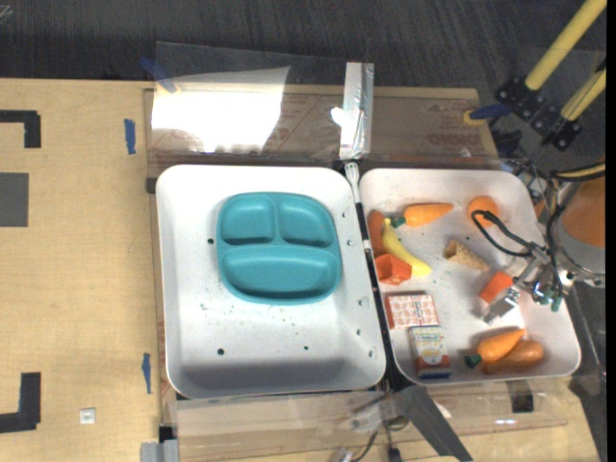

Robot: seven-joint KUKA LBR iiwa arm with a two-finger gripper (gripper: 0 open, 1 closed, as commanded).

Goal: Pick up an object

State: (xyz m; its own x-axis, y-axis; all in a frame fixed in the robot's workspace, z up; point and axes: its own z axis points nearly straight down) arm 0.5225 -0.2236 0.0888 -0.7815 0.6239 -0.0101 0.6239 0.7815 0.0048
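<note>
Bins (183,258) two, teal tray (279,246) one, carrots (426,214) three, banana (402,248) one, jaws (504,298) state unclear

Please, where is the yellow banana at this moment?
The yellow banana lies in the right bin, near that bin's left wall, in the camera view. A carrot lies just above it and an orange block just below it.

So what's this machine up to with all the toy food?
A robot arm reaches in from the right over the right bin, which holds toy food: carrots, a banana, small cartons and more. Its gripper sits low among the items near a small orange-red piece, though I can't tell if it has grabbed anything. The left bin holds a teal divided plate.
</note>
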